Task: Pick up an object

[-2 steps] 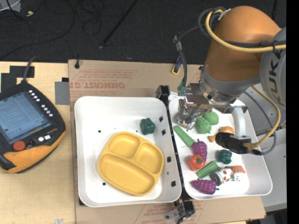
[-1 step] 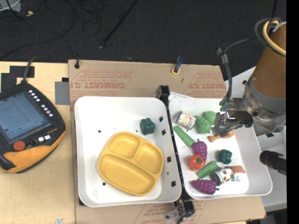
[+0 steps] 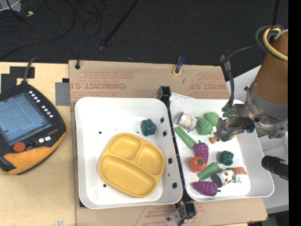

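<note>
Hovering end effector (image 3: pixel 225 130) over crowded right bin (image 3: pixel 263 147), grip state unclear, yellow tray (image 3: pixel 131 164) filling left bin (image 3: pixel 89 140)

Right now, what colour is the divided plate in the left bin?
Yellow. The divided plate lies in the left bin, plain in the camera view.

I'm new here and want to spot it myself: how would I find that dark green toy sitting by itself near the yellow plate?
Look in the left white bin. Above the yellow divided plate, toward its upper right, sits the dark green toy. It is the one loose toy there.
</note>
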{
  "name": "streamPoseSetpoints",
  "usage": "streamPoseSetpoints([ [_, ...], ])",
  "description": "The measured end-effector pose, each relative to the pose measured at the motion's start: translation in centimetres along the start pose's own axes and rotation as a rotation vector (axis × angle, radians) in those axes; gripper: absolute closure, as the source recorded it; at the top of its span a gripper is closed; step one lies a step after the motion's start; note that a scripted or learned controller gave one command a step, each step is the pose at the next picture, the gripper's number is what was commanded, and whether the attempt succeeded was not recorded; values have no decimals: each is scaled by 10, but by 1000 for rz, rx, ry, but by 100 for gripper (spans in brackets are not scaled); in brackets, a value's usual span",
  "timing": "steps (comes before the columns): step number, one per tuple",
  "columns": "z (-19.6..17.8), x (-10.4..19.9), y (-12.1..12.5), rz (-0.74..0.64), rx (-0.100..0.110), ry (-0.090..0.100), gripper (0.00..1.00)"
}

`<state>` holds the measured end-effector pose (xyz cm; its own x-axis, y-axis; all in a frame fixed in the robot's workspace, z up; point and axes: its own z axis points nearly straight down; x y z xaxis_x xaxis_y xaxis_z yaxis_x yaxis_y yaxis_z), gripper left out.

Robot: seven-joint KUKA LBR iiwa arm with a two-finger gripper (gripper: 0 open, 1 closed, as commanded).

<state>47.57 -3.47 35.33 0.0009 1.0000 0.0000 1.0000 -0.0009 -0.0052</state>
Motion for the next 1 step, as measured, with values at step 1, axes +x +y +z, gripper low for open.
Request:
streamPoseSetpoints([
  [1,-70,57,3,-7,-9,1,100],
])
